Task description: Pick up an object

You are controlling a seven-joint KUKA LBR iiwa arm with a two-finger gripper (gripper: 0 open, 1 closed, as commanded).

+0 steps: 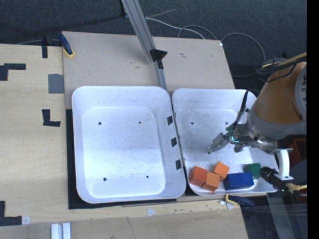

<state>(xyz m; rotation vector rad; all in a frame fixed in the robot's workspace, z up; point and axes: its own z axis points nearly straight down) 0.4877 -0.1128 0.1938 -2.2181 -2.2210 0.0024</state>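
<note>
No readable text, label, brand, number or sign anywhere. Blank at this size: the two shallow white plastic bins (124,96), the small orange and blue blocks (219,176) toward 5 o'clock, the tan bench top (30,148).

The two bins (124,96) look like glossy white plastic, lightly speckled. The bench (30,148) shows pale matt wood grain. The rail (142,26) above looks like brushed grey metal.

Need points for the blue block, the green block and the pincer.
blue block (238,181), camera view, middle of its top face
green block (254,170), camera view, its visible top
pincer (217,144), camera view, between its fingertips
</note>
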